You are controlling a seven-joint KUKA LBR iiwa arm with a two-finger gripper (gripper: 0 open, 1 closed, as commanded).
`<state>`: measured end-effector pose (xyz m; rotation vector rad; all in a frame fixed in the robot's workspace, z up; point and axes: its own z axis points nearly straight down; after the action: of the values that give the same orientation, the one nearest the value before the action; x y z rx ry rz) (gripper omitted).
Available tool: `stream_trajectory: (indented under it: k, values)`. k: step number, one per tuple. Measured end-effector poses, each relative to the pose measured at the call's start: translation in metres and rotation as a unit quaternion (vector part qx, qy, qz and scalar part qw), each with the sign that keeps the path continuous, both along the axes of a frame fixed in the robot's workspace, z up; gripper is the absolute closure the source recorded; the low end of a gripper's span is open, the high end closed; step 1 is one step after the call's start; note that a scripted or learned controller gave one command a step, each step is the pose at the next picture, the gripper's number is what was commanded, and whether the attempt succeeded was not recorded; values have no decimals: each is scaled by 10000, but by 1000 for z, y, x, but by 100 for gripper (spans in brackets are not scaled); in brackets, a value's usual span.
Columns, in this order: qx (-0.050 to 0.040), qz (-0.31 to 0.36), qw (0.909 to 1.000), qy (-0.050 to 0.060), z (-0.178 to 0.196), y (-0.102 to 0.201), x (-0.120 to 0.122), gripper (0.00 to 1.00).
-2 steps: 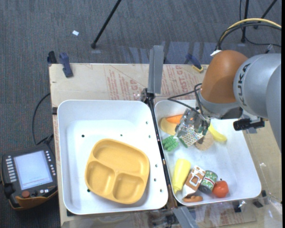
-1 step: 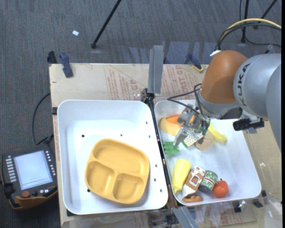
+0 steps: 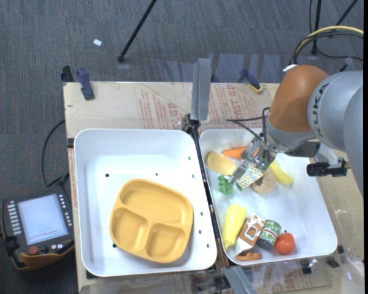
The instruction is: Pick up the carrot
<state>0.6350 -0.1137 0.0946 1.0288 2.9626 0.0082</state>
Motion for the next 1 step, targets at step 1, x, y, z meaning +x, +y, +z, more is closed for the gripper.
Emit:
stream_trajectory:
  k: [1]
  values:
    - [15, -982, 9952, 36, -1, -16, 5, 0]
